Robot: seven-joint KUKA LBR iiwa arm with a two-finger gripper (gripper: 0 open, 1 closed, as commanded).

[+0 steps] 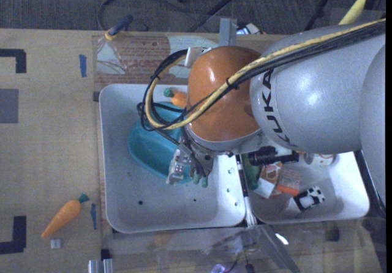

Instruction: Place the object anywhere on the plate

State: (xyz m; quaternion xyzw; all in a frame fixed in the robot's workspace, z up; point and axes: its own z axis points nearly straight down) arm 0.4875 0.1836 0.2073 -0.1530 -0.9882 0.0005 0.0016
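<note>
A teal plate (147,146) lies tilted in the middle of the left white bin (116,161), its right half hidden under the arm. My gripper (185,171) hangs below the orange wrist band (220,97), just over the plate's near right edge. The wrist blocks the view of anything between its jaws. A small orange carrot toy (177,99) with a green top lies at the far side of the left bin, beyond the plate, partly behind a yellow cable.
The right bin (355,204) holds a black-and-white cow toy (309,197), a small orange piece (285,190) and a printed packet (269,177). A larger carrot toy (61,217) lies on the wooden bench left of the bins. The grey arm covers the upper right.
</note>
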